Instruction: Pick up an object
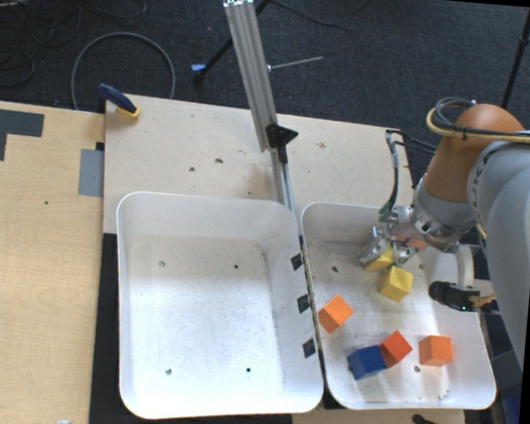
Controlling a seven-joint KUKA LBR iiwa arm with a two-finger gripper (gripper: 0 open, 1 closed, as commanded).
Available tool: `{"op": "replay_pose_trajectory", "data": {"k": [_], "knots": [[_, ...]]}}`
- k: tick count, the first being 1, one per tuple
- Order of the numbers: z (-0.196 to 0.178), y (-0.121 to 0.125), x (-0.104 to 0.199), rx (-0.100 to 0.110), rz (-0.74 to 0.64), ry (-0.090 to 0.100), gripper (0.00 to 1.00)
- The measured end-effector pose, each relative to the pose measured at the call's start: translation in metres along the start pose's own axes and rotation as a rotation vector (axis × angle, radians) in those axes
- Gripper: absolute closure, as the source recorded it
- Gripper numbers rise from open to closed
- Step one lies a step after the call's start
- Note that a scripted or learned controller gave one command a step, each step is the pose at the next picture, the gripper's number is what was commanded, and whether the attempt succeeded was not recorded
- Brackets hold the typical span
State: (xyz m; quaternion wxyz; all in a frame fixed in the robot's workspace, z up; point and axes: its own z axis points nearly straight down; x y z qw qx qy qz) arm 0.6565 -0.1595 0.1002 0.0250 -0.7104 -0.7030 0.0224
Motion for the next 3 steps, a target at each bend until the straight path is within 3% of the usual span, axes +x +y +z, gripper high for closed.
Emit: {"op": "replay_pose_trajectory", "data": {"k": [1, 2, 3], "knots": [[-0.094, -0.019, 0.082, -0.071, -0.015, -0.002, 1.0], [-0.087, -0.033, 0.168, -0.061, -0.017, 0.0, 1.0], [-0.086, -0.046, 0.165, -0.061, -0.008, -0.003, 1.0]]}}
